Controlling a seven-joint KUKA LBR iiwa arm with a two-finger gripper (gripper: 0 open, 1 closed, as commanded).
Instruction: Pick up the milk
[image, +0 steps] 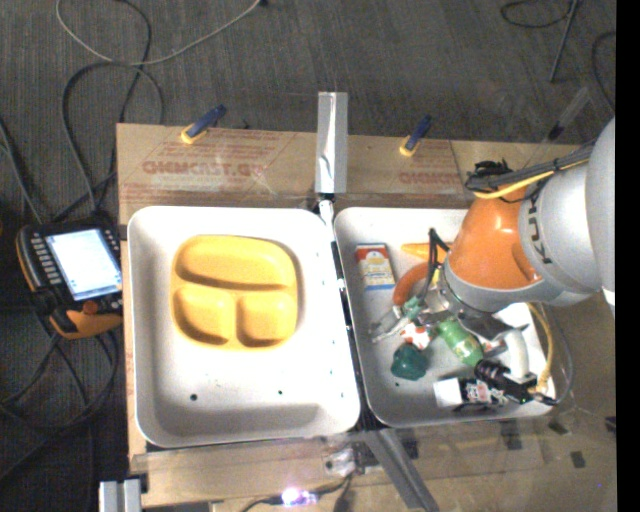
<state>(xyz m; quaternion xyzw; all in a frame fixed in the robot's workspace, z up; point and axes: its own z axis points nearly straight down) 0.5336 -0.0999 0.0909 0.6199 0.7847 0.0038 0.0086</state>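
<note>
**Milk carton lying in the right bin's far-left corner, arm working nearer the middle**

The milk (375, 267), a small carton with a red top and a pale blue label, is lying flat in the right bin (352, 300), close against its left wall near the far-left corner. Its long axis is running from the far edge toward the near edge, red end pointing to the far edge.

Just beside it to the right, an orange item (408, 283) is showing partly under the arm. Nearer the bin's middle, a green bottle (458, 338) is lying tilted, with a dark teal piece (407, 362) beside it and a white tube (514, 348) toward the right wall.

The jaws (420, 318) are hanging over this clutter, near the milk's lower right and apart from it; whether they are open or closed cannot be told.

The left bin (150, 380) is carrying a yellow divided tray (238, 290).
</note>
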